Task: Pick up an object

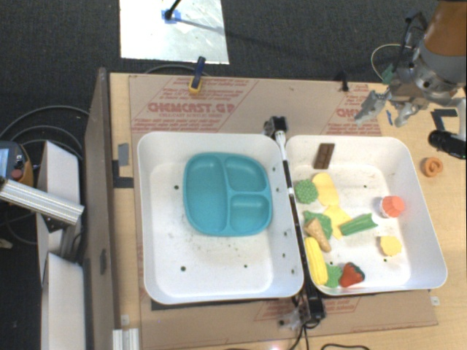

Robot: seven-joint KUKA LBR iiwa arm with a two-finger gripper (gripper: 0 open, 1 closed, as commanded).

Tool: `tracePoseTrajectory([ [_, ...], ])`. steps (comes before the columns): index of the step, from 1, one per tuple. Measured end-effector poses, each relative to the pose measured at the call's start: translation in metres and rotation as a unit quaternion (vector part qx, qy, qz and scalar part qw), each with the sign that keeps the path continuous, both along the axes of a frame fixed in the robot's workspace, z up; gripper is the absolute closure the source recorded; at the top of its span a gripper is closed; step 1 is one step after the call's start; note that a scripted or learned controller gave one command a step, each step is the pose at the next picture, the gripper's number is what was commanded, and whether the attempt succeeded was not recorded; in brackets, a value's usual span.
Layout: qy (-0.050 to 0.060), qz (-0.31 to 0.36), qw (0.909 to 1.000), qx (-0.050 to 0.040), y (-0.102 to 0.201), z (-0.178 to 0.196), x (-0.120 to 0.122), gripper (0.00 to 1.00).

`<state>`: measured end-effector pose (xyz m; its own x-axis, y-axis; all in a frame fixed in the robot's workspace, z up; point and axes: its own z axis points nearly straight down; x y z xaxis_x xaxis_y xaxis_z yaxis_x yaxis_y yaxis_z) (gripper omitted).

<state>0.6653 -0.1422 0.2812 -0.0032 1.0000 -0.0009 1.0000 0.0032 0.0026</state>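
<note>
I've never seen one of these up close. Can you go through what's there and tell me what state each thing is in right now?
Gripper: raised above the bench behind the right bin, nothing between its fingers.
Teal plate: lying flat in the left bin, compartments bare.
Right bin: holding a heap of toy food.
Corn cob: lying flat.
Strawberry: resting near the front wall.

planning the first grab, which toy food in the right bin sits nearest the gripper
The brown chocolate bar, alone at the right bin's back edge, closest to the gripper; the other foods lie farther forward.
</note>
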Motion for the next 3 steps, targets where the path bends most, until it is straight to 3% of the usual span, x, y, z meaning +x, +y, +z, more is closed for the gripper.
tracePoseTrajectory([
  [1, 0.005, 0.002, 1.0000, 0.0020, 0.058, -0.205, -0.019, 0.00],
  [2, 0.003, -0.002, 1.0000, 0.0009, 0.039, -0.197, -0.096, 0.00],
  [3, -0.004, 0.001, 1.0000, -0.0011, 0.014, -0.195, -0.010, 0.00],
])
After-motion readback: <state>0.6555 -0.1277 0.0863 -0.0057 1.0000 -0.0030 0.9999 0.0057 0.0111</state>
